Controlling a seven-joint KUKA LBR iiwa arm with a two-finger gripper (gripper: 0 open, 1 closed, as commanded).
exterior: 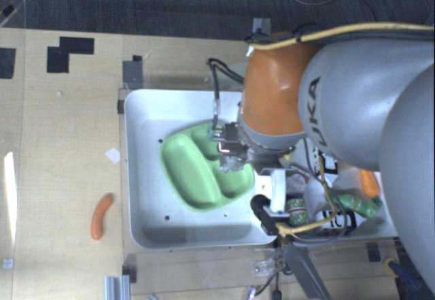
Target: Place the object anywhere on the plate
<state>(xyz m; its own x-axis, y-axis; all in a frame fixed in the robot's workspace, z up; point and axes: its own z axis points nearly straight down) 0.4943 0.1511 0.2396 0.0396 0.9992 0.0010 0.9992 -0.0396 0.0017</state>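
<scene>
A light green divided plate [197, 169] lies in the left white bin [146, 156], tilted so its long side runs from upper left to lower right. The grey arm with its orange band [272, 94] reaches in from the right and hangs over the plate's right half. My gripper [229, 150] sits low over the plate's right compartment, its tip hidden by the wrist hardware. I see nothing lying on the visible part of the plate.
The right bin [380, 227] is mostly covered by the arm; an orange item [369, 183], a green bottle-like item [359, 205] and a small can [297, 207] peek out. An orange sausage-shaped toy [102, 215] lies on the bench left of the bins.
</scene>
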